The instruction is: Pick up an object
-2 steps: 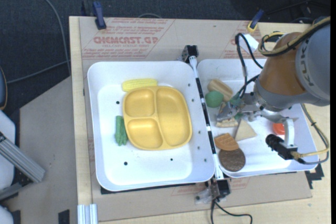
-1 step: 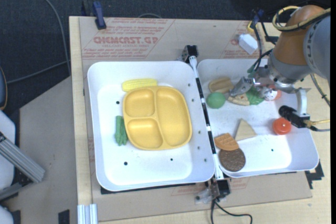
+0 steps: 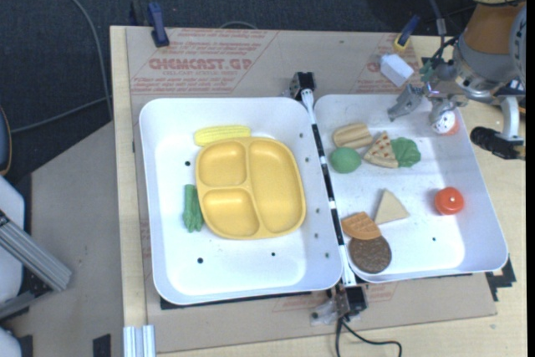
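Dark carpet surrounds the cardboard-topped tabletop (image 3: 251, 54), which carries two shallow white bins side by side. Taking the yellow divided plate (image 3: 249, 186) in the left bin (image 3: 167, 263) as landmark: a corn cob (image 3: 222, 133) lies just beyond its far edge, touching or nearly so; a green pea pod (image 3: 193, 208) sits just beside its left edge. All other pieces lie to the plate's right, in the right bin (image 3: 481, 238): a bread roll (image 3: 351, 135), a green ball (image 3: 343, 160), a pizza slice (image 3: 381, 152) with a leafy green (image 3: 405, 150) against it, a cheese wedge (image 3: 389, 206), an orange slice-shaped piece (image 3: 360, 224), a brown patty (image 3: 369, 254) and, farthest from the plate, a red tomato (image 3: 449, 201). The tool (image 3: 408, 104) hangs at the far right corner of that bin, well right of the plate and beyond the pizza slice; its fingers look spread apart, with nothing between them. Nothing is lifted; every object rests on a bin floor. My read: task barely begun, tool over the bin but not yet down on any piece. Choosing a target, descending, closing and lifting all remain. Nearest candidates look like the leafy green and pizza slice.
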Tool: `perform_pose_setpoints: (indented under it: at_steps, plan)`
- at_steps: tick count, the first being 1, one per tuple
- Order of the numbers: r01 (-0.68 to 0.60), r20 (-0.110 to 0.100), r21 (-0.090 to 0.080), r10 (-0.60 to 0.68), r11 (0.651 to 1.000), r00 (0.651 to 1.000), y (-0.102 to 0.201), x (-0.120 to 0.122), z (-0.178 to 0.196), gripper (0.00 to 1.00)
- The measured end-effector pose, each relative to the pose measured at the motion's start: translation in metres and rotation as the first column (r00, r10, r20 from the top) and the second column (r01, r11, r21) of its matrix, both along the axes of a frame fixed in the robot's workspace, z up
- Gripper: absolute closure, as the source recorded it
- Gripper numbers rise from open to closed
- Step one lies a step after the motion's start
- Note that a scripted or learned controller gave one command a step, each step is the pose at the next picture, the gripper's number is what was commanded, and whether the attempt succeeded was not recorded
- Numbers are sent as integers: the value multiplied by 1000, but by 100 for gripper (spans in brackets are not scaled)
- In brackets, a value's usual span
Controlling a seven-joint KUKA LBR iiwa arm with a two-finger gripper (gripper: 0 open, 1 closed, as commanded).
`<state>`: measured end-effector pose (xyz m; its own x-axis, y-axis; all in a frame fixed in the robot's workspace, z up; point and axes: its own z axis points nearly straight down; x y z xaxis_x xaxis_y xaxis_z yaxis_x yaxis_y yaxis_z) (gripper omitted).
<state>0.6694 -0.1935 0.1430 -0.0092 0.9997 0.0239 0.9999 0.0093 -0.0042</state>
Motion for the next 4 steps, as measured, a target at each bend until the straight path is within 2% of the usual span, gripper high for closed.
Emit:
perform_pose_setpoints:
  at_steps: [1,2,3,4]
  plan:
    - [6,2,-19,-6,1000,1000,21,-33,-34,0]
    - [2,-6,-1,-2,1000,1000,6,-17,-28,0]
    - [8,7,-23,-8,1000,1000,50,-39,-57,0]
    - [9,2,-23,-9,1000,1000,51,-65,-58,0]
